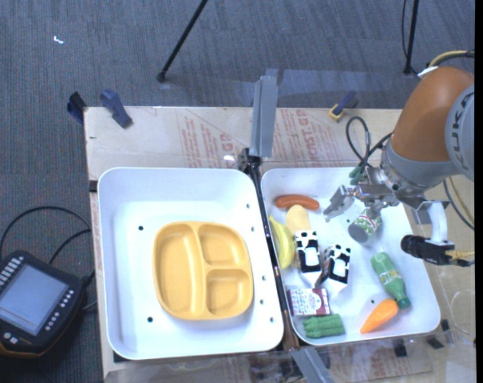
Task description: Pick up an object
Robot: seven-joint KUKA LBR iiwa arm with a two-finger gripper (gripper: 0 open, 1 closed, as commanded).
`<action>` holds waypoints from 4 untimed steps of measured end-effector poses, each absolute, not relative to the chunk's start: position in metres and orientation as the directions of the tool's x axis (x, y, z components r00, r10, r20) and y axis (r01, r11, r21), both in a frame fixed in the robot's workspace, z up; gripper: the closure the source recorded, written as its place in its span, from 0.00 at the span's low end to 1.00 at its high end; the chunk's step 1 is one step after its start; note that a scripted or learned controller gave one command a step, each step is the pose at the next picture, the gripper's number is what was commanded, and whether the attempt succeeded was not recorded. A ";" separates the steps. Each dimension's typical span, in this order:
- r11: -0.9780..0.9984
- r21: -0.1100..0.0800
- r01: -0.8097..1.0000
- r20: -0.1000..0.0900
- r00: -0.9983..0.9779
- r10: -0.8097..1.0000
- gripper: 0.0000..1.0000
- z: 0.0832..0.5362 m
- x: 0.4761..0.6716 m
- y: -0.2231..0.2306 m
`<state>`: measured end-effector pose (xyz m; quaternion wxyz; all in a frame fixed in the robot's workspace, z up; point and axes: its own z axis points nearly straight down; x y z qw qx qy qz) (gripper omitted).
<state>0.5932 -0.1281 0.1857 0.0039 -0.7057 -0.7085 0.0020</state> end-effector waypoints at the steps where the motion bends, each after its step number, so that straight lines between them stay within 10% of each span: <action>1: 0.000 0.005 1.000 -0.010 0.000 1.000 0.00 0.102 0.572 -0.117; 2: -0.044 -0.003 0.999 -0.009 0.044 0.999 0.00 0.085 0.507 -0.110; 3: -0.039 -0.007 0.999 0.000 0.039 0.999 1.00 0.091 0.509 -0.104; 4: -0.062 -0.006 0.998 0.000 0.062 0.998 1.00 0.184 0.543 -0.064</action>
